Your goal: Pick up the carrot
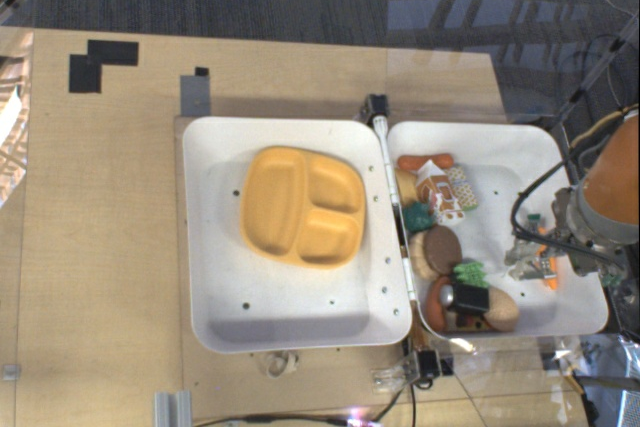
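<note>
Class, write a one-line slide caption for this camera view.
Gripper over the carrot in the right bin; yellow divided plate in the left bin.

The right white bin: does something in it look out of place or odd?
In the right white bin, the toy food lies crowded in a heap along the left wall. A small orange carrot lies apart near the right side, under the pincer.

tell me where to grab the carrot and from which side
The carrot lies flat near the right bin's right wall, mostly hidden under the gripper. Probably grip across its narrow width from straight above; the wall blocks a side approach.
</note>
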Controlling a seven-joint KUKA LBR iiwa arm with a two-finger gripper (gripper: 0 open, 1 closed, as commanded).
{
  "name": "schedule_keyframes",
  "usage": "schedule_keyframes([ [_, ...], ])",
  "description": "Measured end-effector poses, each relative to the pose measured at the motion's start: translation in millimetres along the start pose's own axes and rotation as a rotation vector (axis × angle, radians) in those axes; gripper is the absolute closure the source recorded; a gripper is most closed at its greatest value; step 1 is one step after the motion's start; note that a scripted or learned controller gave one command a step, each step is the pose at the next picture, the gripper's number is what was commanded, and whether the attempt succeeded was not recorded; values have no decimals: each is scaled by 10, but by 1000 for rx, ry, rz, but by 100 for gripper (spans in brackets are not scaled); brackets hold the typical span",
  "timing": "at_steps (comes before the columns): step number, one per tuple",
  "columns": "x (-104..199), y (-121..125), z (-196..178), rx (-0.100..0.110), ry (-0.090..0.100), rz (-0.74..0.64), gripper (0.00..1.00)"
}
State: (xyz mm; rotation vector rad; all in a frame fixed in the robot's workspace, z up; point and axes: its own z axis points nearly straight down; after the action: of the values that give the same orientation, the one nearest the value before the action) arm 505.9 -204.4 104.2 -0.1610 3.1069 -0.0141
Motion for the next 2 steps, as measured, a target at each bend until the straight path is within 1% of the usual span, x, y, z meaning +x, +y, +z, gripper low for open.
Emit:
schedule_keyframes([
  [1,-48,6,-123,3,-11,-6,100],
  [2,-131,-16,139,-12,11,-566,100],
])
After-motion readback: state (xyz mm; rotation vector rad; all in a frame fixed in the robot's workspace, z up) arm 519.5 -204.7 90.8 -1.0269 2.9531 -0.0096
